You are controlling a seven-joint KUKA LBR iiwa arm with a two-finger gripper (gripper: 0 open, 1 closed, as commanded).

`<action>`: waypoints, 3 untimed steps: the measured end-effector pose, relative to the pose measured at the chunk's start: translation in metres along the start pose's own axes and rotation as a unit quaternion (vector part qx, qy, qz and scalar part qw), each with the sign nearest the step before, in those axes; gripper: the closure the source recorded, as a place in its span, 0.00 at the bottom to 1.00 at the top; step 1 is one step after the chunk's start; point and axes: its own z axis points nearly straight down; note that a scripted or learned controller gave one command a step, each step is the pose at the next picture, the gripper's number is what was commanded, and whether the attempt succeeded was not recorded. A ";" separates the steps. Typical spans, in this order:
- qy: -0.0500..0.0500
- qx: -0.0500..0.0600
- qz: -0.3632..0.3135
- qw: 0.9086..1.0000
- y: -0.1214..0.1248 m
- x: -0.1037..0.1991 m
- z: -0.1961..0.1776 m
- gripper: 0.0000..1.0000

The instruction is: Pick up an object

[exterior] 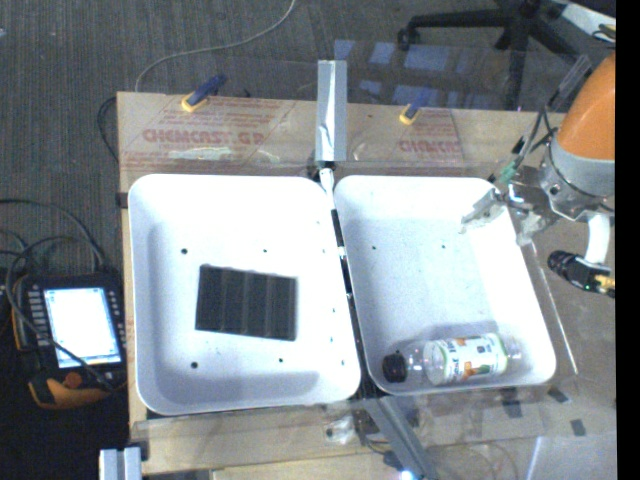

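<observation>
Along the near wall of the right bin (380,268) lies a clear bottle (455,359) on its side, its black cap pointing left and a label with orange and green around its middle. At that bin's far right corner hovers the hand (497,203), well apart from the bottle; whether it is apart or together cannot be told. A dark ridged rectangular pad (246,302) lies flat on the floor of the left bin (160,228). Both bins rest side by side on the counter (240,133).
</observation>
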 end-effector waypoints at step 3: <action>-0.002 -0.001 0.174 0.985 -0.110 0.021 -0.132 0.00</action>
